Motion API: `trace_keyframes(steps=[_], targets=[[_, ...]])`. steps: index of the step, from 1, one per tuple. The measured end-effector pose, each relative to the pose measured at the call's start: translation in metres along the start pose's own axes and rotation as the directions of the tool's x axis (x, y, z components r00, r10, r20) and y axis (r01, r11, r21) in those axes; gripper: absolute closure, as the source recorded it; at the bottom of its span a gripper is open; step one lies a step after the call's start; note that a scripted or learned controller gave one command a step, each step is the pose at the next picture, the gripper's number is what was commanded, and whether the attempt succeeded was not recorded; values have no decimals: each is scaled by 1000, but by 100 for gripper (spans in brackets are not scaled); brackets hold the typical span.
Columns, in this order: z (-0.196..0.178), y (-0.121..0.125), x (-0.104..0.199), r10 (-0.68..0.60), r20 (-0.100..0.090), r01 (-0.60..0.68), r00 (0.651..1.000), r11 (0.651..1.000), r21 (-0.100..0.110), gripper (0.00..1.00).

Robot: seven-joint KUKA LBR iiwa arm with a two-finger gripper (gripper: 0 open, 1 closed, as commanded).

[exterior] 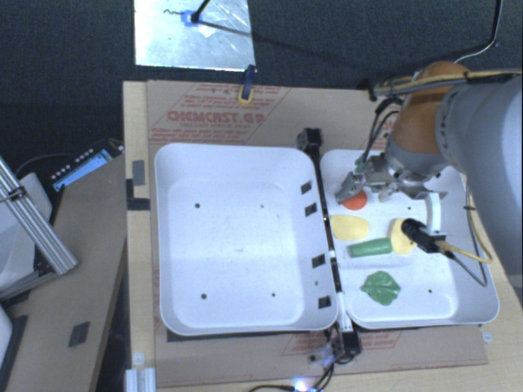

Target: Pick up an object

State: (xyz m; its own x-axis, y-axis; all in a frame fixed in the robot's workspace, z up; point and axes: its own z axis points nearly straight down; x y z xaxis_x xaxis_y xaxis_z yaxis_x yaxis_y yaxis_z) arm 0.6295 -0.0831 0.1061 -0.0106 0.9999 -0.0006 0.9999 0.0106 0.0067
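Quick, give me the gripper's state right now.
Gripper: low in the right bin, right at the orange-red object; whether it is open, closed or gripping cannot be told.

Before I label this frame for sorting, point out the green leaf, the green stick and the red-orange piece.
green leaf (382, 287), camera view, its middle.
green stick (370, 248), camera view, mid-length.
red-orange piece (355, 202), camera view, its top face.

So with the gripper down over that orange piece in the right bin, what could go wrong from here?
The gripper sits right at the orange piece, close to the right bin wall beside the divider, so it might clip the wall or pinch only an edge. The yellow piece and green stick lie just below and could get nudged. The grasp may well fail.
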Motion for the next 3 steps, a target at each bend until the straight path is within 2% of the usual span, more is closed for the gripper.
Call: trace_keyframes(steps=[3], targets=[[0,0,0,0,0,0,1000,1000,0,0]])
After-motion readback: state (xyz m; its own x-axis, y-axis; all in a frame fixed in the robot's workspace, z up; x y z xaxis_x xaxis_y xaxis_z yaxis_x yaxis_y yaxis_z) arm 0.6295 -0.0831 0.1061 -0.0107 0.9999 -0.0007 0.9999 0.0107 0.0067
